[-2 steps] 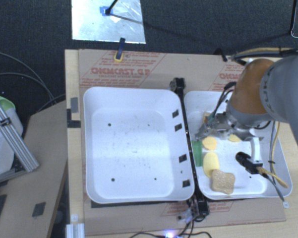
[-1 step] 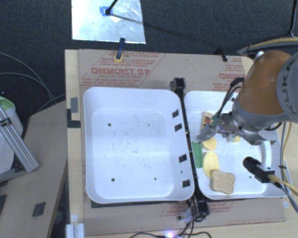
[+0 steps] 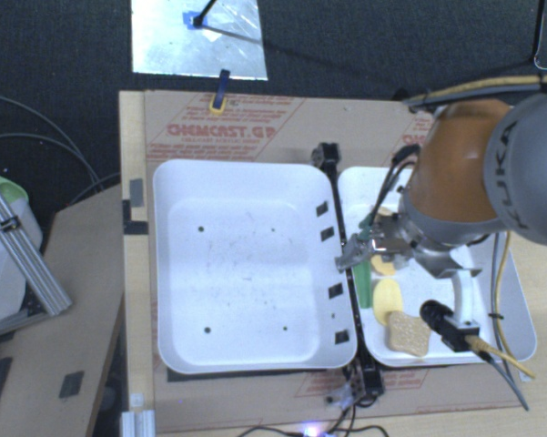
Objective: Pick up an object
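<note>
Camera view from above: a white left bin (image 3: 177, 335) is sitting beside the right bin (image 3: 359, 185). My claw (image 3: 353, 255) is hanging over their shared edge; I cannot tell whether it is spread or pinching. Right of it, inside the right bin, a yellow lump (image 3: 388, 295) and a tan sponge (image 3: 407, 333) are lying.

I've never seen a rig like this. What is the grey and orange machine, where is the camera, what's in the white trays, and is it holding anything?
The grey arm with an orange band is a robot, reaching in from the right. One fixed camera looks down on the bench at a slant. Two shallow white bins sit side by side, the left bin and the right bin. The arm's gripper hangs at the right bin's left edge. In that bin lie a rounded yellow lump and a rough tan sponge-like chunk, close together. Whether anything is held is too small to tell.
</note>
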`<state>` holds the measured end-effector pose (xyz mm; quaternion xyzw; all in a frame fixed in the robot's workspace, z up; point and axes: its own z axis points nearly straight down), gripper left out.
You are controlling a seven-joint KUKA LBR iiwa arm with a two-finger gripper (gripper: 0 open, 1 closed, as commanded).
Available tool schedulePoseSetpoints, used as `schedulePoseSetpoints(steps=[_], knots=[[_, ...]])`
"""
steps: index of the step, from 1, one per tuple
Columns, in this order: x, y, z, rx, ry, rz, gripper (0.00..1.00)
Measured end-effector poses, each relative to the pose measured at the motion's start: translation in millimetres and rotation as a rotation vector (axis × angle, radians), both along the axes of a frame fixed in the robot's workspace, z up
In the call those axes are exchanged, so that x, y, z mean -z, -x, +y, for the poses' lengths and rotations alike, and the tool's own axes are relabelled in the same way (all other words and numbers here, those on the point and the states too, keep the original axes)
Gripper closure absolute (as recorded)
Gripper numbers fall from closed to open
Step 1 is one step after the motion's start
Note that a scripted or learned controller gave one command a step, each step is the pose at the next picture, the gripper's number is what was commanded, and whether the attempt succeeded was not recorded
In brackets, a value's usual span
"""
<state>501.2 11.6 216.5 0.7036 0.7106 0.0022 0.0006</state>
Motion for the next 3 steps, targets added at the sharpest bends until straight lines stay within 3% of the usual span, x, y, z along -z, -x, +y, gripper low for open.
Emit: schedulePoseSetpoints(steps=[1,2,3], knots=[[-153.6,13.3,93.3,-0.005,-0.007,-0.015,0.0],[5.2,17.5,100.3,0.009,0.005,0.019,0.0],[122.3,17.3,185.7,-0.001,0.001,0.011,0.0]])
